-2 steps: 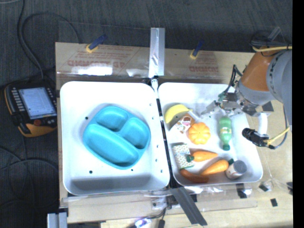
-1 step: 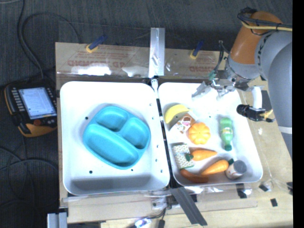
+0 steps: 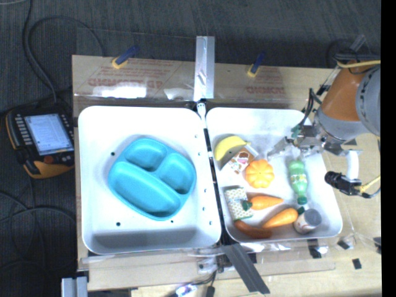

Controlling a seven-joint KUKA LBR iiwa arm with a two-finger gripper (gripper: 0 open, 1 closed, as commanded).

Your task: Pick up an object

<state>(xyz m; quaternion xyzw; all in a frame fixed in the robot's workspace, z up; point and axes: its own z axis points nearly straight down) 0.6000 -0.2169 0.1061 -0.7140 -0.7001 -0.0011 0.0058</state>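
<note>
My hand [image 3: 296, 142] hovers over the right bin [image 3: 275, 117], spread, holding nothing. The green bottle [image 3: 298, 179] lies just below it, long axis running away from the hand.

Plastic and wood on show
Smooth glossy plastic is forming the blue tray [image 3: 153, 177] and white bins [image 3: 93, 166]; the bench [image 3: 278, 82] is looking like matt wood.

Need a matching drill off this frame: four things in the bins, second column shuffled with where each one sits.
Things:
1. blue tray
2. banana
3. green bottle
4. small pumpkin

Places:
A. right bin, right side, just below the gripper
B. left bin, alone in the middle
C. right bin, upper left corner
D. right bin, centre, above the carrots

Pairs: 1-B, 2-C, 3-A, 4-D
</note>
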